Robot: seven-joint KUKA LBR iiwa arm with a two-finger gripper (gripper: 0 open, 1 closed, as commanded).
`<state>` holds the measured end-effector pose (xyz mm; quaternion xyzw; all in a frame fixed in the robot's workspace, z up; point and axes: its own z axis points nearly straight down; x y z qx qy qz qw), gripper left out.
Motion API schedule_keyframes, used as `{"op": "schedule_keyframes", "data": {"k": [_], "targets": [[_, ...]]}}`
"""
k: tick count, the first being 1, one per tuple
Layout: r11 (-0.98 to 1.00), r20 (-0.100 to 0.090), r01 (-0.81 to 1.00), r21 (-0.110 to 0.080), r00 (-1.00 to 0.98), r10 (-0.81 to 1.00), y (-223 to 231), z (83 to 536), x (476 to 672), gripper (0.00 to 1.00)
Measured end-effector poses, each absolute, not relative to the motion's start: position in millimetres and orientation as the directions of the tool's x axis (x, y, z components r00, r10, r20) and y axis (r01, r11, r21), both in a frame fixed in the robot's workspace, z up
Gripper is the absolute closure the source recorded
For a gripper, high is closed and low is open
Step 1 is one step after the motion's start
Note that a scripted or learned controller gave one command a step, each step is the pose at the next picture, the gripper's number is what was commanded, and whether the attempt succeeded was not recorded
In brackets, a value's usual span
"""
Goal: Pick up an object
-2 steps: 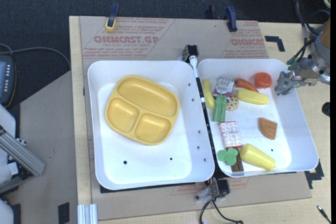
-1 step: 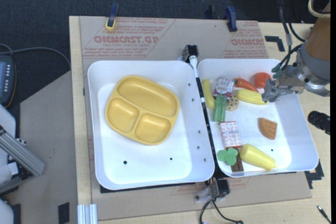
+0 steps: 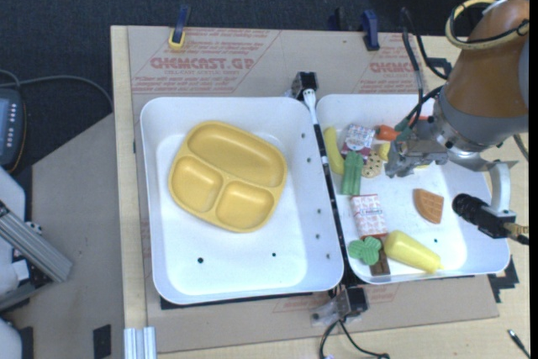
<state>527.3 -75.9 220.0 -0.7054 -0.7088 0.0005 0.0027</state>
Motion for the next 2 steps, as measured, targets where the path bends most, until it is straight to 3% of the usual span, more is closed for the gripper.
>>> {"op": "schedule_keyframes", "data": {"k": [1,2], "targets": [[0.002,0.001,1.000,-0.003,-0.002,1.000,-62.2,216.8,520.0,1.00],[0.002,0.000,1.000,0.001,-0.002,1.000,-48.1,220.6,526.6,1.00]]}}
